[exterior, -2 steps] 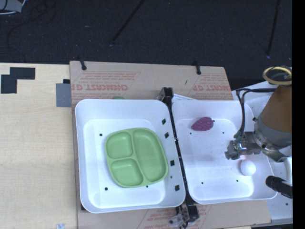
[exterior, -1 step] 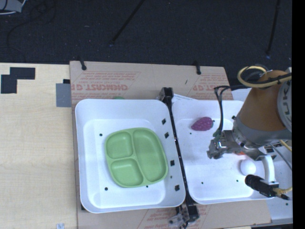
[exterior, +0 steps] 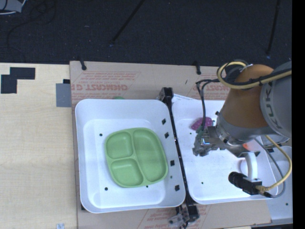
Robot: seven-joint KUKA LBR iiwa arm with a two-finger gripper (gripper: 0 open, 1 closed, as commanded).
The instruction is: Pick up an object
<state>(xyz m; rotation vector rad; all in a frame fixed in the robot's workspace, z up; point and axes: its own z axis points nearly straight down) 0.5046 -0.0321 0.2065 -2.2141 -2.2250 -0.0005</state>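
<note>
- Right of centre in the frame, the gripper (exterior: pixel 202 146) hangs low over the right bin (exterior: pixel 214 194); whether it is wide or narrow cannot be told from this angle.
- Just above it in the frame, a purple object (exterior: pixel 198 124) lies in that bin.
- Left of centre, the left bin (exterior: pixel 90 194) holds a green divided plate (exterior: pixel 136 157).

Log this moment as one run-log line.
gripper: over right white bin, next to small purple object | left white bin: green three-compartment plastic plate | pick: not yet confirmed
</note>
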